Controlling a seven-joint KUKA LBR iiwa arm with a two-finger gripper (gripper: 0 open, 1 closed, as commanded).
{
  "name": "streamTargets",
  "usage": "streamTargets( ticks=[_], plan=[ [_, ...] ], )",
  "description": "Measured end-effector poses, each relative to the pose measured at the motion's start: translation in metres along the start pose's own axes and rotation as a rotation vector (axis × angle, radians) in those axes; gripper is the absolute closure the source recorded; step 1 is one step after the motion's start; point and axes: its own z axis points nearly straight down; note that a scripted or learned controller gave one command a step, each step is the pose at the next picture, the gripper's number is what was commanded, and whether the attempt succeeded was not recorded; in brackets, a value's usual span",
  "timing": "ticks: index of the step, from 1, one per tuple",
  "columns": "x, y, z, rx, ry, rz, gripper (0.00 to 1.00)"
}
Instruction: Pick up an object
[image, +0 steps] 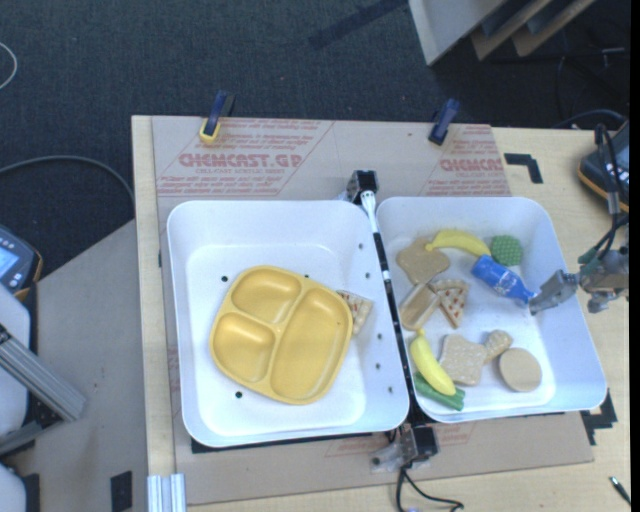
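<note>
My gripper (552, 293) reaches in over the right bin's (580, 345) right side, just right of a blue bottle-like object (499, 279) and apart from it. In that bin also lie a yellow banana (458, 241), a green round piece (506, 249), tan toast slices (422, 264), a small waffle (452, 301), a second banana (432, 364) with a green piece beside it, a square cracker (464, 358) and a round biscuit (520, 370). Nothing shows in the gripper.
The left bin (200, 260) holds a yellow divided plate (282, 333) with a waffle piece (355, 308) at its right rim. Clamps (213, 116) sit at the board's far edge. A cable and yellow device (610, 165) lie at the far right.
</note>
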Motion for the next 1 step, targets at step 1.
streamTargets(
  ticks=[1],
  plan=[
    [0.0004,0.0029,-0.0065,-0.013,-0.004,-0.004,0.00]
  ],
)
